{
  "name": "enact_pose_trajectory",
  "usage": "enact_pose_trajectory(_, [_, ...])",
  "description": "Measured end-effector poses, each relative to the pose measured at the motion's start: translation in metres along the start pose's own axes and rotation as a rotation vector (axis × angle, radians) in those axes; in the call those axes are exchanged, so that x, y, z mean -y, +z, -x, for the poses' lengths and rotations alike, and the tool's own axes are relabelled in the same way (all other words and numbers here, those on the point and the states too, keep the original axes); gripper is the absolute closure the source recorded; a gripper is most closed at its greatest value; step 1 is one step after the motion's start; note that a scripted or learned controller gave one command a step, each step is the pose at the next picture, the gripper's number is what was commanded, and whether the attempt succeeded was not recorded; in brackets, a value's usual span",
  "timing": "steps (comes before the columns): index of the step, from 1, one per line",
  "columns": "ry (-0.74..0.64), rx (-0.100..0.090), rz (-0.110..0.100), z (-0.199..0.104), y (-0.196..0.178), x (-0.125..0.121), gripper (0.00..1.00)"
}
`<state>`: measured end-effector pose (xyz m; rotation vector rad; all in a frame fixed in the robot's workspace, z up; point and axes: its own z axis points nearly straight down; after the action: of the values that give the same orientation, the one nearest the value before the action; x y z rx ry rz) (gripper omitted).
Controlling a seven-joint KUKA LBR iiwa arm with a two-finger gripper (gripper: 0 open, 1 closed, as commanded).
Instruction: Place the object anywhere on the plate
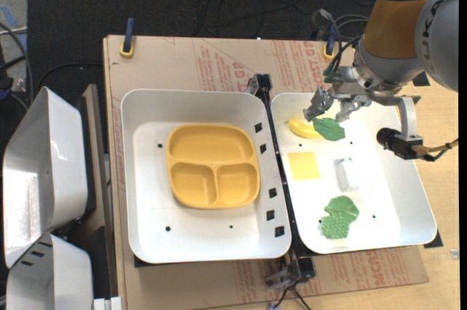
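Observation:
A yellow three-compartment plate point(214, 164) lies in the left white bin point(146, 119). In the right bin point(394, 184), my gripper point(333, 109) hovers at the bin's far left part, fingers spread open, just above a green leaf-shaped piece point(330, 129) that lies partly over a yellow banana-like piece point(300, 128). Nothing is between the fingers. Nearer the front lie a yellow square point(304, 165), a small pale grey block point(342, 174) and a green broccoli-like piece point(338, 216).
A black divider point(274, 155) with clips runs between the two bins. The arm's wrist and a black cable fitting point(394, 141) hang over the right bin's far right side. White containers point(40, 163) stand off the bench at the left.

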<state>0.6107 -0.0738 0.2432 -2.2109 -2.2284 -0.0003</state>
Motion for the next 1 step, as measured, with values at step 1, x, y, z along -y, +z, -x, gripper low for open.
enact_pose_trajectory(1, [-0.001, 0.000, 0.000, -0.0563, 0.0125, 0.0035, 1.00])
